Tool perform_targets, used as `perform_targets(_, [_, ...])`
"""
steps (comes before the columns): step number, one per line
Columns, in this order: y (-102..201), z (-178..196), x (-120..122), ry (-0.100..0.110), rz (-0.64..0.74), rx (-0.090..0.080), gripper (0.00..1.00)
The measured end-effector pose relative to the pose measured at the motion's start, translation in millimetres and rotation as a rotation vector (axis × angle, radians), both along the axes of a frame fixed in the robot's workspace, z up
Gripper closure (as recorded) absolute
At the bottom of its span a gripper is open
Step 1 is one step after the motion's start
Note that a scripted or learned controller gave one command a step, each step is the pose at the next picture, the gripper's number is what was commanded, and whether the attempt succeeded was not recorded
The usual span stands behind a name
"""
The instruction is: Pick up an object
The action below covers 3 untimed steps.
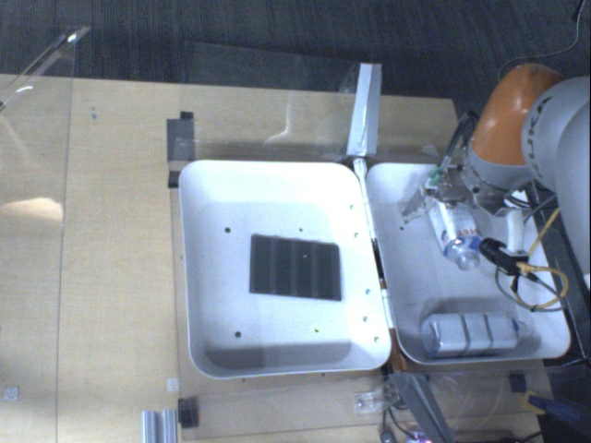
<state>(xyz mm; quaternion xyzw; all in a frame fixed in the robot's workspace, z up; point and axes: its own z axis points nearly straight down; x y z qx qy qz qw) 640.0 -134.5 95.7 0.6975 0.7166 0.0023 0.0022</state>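
A dark ribbed rectangular pad (295, 268) lies flat in the middle of the left bin (212, 340). In the right bin (406, 275), a clear plastic bottle (458, 240) with a bluish end lies along the far right side. A grey ribbed cylinder-shaped pack (471, 333) rests near that bin's front wall. My gripper (438, 195) hangs low over the far part of the right bin, just at the upper end of the clear bottle. The grey wrist with its orange band (512, 109) covers the gripper from above, and contact with the bottle cannot be made out.
A metal bar (363, 109) stands upright behind the seam between the bins. Yellow and black cables (526, 270) loop over the right bin's right edge. Clear acrylic sheets (55, 53) lie on the wooden bench at the left.
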Motion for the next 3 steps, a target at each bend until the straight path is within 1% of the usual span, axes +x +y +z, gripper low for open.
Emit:
perform_targets(1, [2,11,2,-0.006,0.002,0.001,1.00])
perform_targets(2, [65,91,30,-0.001,0.192,-0.001,1.00])
perform_targets(3, [66,103,32,-0.007,0.196,-0.001,1.00])
